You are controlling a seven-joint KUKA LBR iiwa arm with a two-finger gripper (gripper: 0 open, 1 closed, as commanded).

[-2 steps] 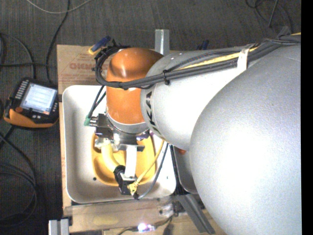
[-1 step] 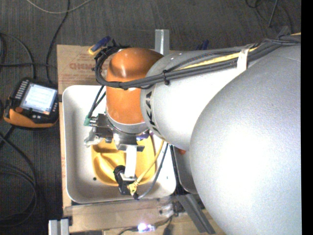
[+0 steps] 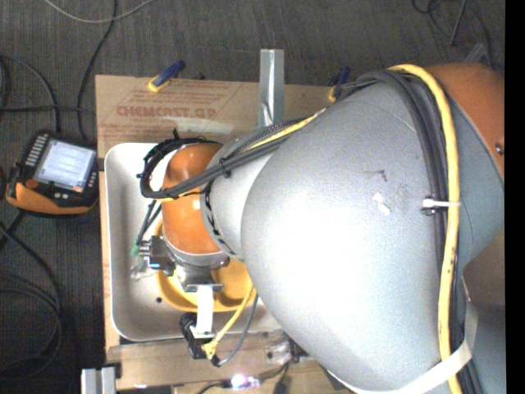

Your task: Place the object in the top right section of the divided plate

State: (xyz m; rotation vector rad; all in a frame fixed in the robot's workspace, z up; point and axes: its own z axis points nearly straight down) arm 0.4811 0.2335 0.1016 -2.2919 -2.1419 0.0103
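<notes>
Dark carpet (image 3: pixel 246 15) surrounds a brown board (image 3: pixel 164 105) bearing the white bin (image 3: pixel 119 220). Over that bin the arm (image 3: pixel 361 236) holds its gripper (image 3: pixel 194 273) above a yellow plate (image 3: pixel 236 284). I cannot tell whether the gripper is parted or clamped on anything. The object is hidden under the wrist, so placement looks unconfirmed, with release probably still to do. Beyond the bin's far edge, faded red print on the board reads "CHEMCAST GP".

You're looking at a robotics lab: a big industrial arm (image 3: pixel 369 220) hangs over a white bin (image 3: pixel 119 220), its teach pendant (image 3: pixel 56 175) lies on grey carpet (image 3: pixel 49 64) among loose cables (image 3: pixel 82 15), and blue-handled clamps (image 3: pixel 166 74) grip a printed board (image 3: pixel 180 109) beside an aluminium post (image 3: pixel 271 84)
</notes>
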